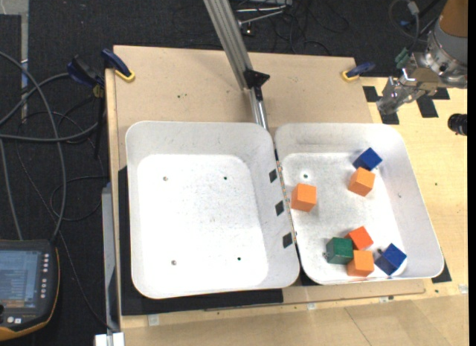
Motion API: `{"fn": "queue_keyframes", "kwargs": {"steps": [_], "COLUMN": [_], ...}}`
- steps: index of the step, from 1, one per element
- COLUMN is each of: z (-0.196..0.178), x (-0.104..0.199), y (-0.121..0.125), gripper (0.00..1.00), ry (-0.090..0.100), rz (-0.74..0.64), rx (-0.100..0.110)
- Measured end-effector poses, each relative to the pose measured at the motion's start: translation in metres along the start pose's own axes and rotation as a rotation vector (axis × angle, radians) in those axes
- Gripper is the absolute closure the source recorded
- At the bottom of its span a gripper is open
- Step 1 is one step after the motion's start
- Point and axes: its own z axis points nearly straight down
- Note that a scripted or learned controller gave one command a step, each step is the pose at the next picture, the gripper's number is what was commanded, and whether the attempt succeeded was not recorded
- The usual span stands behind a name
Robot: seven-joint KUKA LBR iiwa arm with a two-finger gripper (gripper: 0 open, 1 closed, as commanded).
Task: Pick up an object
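Orange cube (303, 196), taken here as the likeliest pick: lying alone in the right bin (416, 210), close to the bin's left wall, about midway between the table's (186, 84) far and near edges, with white floor open on all sides. Looks solid and square-edged, with matt faces, turned a little askew to the bin walls; probably light and rigid, easy to pinch across two flat sides. End effector (398, 99) hanging over bare table near the far right corner, outside the bin and well apart from every cube; cannot tell whether set wide or narrow, with nothing seen held. Risks from here, as judgement only: closing on air if brought down off-centre; pushing the cube aside instead of gripping it if the jaw line is not matched to its skewed faces; scraping the nearby left wall if lowered too close to it. Other candidates harder. Blue cube (367, 159) and second orange cube (362, 181) sitting just beside each other toward the table's far edge, perhaps touching, so likely to be knocked together or taken as a pair. Cluster toward the table's near right corner tighter yet: green cube (340, 250), two more orange cubes (361, 237) (361, 263) and another blue cube (391, 258) packed close, leaving little room to slip down between them, and close to the bin's near rim. Left bin (149, 151) alongside, toward the table's left edge.
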Motion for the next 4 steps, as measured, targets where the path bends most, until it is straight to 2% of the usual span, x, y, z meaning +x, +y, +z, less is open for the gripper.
{"fn": "queue_keyframes", "kwargs": {"steps": [1, 3, 4], "z": [-0.001, 0.023, 0.042], "x": [0.043, 0.139, 0.182], "y": [-0.018, -0.041, -0.065], "gripper": [1.00, 1.00, 1.00], "ry": [0.003, 0.004, 0.004], "rz": [-0.003, -0.005, -0.004], "rx": [0.008, 0.009, 0.011]}}
